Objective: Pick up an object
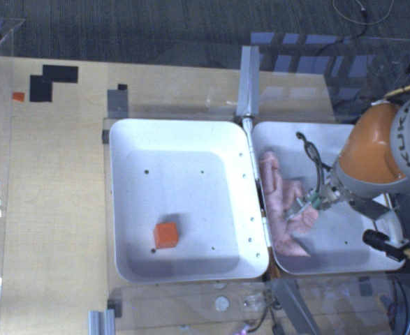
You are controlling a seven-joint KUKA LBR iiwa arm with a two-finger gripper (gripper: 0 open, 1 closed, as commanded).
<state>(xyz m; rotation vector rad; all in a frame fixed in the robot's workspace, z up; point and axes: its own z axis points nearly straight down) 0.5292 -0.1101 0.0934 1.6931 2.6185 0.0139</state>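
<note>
**Arm down in the right bin, gripper right on the pink thing**

So the arm [379, 149] comes in from the right side, orange band bulging over the right bin [344, 253], with the wrist angled down and to the left into the bin. The gripper [311, 202] sits low at the end of it, roughly mid-bin, and its tip is right at the pale pink soft object [283, 204].

That pink object is long and floppy looking, lying along the left wall of the right bin, running from near the top of the bin floor down toward the front corner. The gripper meets it on its right edge, about halfway down. Touching or overlapping from this angle, but honestly I can't tell whether it's spread or closed, or whether it actually has any of the pink stuff pinched.

Over in the left bin [131, 257] there's a small orange cube [166, 235] sitting near the front, well apart from the gripper. Both bins rest on the light wood tabletop [58, 208].
</note>
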